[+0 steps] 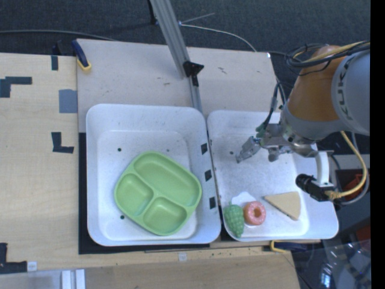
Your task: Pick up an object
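The gripper (pixel 255 151) hangs over the bare upper part of the right bin (pixel 224 131), its fingers parted a little with nothing between them. Taking that bin as the landmark, the things it might pick lie along its near edge: a pink doughnut-shaped toy (pixel 255 212), a green knobbly piece (pixel 234 219) touching it on the side toward the left bin, a scrap of white (pixel 243 197) just behind the two, and a tan wedge (pixel 285 205) on the far side from the left bin. The risk, I judge, is crowding: closing on the doughnut could nudge the green piece or trap both, and the flat wedge may slide on the smooth white floor. The left bin (pixel 96 161), beside it, holds a green divided plate (pixel 157 192); both sit on a pale wooden bench (pixel 120 71) with dark carpet (pixel 72 8) beyond
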`<state>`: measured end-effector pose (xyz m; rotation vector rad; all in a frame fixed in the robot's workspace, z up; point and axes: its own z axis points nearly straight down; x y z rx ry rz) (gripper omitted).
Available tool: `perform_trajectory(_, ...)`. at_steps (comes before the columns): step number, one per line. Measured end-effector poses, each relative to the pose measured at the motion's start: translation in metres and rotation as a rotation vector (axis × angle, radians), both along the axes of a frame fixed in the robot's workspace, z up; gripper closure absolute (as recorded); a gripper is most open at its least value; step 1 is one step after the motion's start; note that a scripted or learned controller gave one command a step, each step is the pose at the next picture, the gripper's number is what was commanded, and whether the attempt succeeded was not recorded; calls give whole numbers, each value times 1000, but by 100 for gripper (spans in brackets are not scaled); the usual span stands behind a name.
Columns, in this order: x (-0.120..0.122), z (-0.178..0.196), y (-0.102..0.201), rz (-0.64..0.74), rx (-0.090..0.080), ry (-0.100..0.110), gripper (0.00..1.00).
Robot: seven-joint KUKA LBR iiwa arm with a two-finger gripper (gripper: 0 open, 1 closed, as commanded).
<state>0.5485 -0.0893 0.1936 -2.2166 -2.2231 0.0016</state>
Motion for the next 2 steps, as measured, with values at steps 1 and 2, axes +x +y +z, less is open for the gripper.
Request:
perform_trajectory(1, 0, 0, 0, 0, 0, 0, 0)
perform_trajectory(2, -3, -46, -6, -2, -1, 5, 0)
